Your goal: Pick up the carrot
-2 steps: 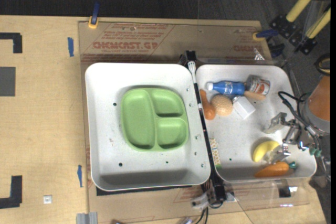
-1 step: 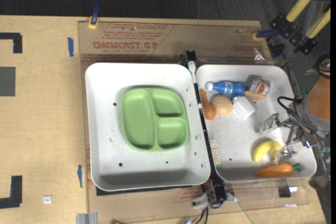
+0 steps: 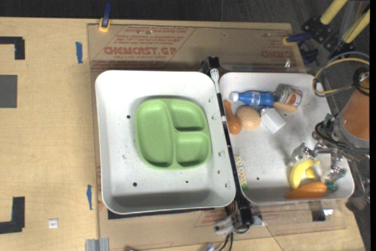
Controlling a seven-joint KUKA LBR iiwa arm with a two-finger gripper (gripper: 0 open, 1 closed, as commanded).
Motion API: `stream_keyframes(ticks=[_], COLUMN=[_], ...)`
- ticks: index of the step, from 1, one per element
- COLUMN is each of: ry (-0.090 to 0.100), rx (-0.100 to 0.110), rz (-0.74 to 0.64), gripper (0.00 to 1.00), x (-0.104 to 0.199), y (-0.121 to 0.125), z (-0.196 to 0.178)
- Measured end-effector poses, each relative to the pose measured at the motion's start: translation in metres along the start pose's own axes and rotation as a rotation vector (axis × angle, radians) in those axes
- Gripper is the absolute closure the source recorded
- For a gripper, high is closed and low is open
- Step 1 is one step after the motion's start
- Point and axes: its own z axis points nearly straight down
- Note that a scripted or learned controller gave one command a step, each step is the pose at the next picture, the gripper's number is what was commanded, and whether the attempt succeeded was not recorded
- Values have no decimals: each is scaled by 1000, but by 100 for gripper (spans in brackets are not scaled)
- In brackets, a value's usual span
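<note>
The carrot [image 3: 306, 190], orange and elongated, lies flat in the front right corner of the right bin [image 3: 264, 156], close to its front wall. My gripper [image 3: 320, 163] hangs just above and behind it, reaching in from the right. Its metal fingers [image 3: 336, 173] stand open and apart. A yellow fruit [image 3: 302, 173] sits between them, touching the carrot's upper side. Nothing is lifted. The carrot's right end lies under the nearer finger.
At the back of the right bin lie a blue bottle [image 3: 256, 97], a small can [image 3: 288, 95], a tan ball [image 3: 249, 117], a white block [image 3: 272, 120] and an orange piece [image 3: 234, 124]. The left bin [image 3: 111, 126] holds a green divided plate [image 3: 173, 132].
</note>
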Motion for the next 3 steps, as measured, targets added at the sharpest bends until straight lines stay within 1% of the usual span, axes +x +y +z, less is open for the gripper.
stream_keyframes(ticks=[1, 2, 3], ry=[-7, -15, -15], rx=[-5, -13, -20], rz=[-221, -471, -906], gripper=[0, 0, 0], x=[3, 1, 5], y=[-1, 6, 7], z=[0, 1, -31])
